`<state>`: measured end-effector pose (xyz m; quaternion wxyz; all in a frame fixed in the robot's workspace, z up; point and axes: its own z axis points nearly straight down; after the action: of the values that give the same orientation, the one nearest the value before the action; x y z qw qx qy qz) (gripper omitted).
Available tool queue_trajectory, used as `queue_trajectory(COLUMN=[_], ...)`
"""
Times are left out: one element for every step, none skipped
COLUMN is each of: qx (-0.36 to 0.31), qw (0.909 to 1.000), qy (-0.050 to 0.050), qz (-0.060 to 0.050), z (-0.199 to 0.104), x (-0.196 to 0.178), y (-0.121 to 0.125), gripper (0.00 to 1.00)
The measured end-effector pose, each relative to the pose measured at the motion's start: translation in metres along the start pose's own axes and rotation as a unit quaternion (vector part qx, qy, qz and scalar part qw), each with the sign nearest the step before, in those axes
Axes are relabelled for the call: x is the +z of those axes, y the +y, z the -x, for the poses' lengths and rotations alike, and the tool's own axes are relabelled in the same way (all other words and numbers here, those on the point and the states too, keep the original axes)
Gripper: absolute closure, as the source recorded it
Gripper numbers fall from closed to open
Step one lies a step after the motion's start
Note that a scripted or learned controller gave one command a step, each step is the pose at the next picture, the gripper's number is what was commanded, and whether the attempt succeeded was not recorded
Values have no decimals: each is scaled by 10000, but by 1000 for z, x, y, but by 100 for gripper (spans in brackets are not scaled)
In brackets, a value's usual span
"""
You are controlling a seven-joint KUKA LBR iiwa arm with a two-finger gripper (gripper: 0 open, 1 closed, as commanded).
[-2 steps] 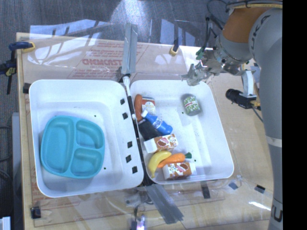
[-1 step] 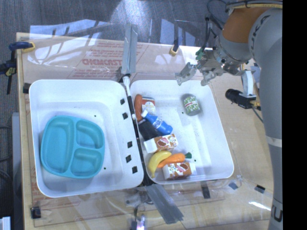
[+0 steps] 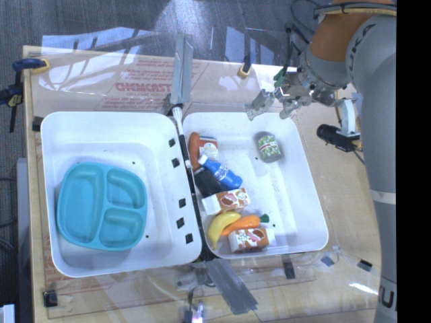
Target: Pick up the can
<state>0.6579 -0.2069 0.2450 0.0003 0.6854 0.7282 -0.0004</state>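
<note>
The can (image 3: 268,147) is small and grey-green with a red and white label. It lies on its side in the upper right part of the right bin (image 3: 303,200), apart from the other items. My gripper (image 3: 275,105) hangs above the bin's far edge, up and slightly right of the can. Its two fingers are spread apart with nothing between them.
Along the right bin's left wall lie a hot dog (image 3: 194,148), a blue bottle (image 3: 222,172), a small box (image 3: 233,199), a banana (image 3: 221,225), a carrot (image 3: 244,223) and a carton (image 3: 249,239). The left bin (image 3: 60,130) holds a blue compartment tray (image 3: 102,206).
</note>
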Motion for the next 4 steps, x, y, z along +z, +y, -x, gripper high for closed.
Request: queue_trajectory(qx=[-88, -63, -253, -250], qw=[10000, 10000, 9997, 9997], qy=[7, 8, 6, 4], qz=[-11, -21, -14, -11], z=[0, 0, -1, 0], x=[9, 96, 153, 153], y=[0, -1, -17, -17], gripper=[0, 0, 0, 0])
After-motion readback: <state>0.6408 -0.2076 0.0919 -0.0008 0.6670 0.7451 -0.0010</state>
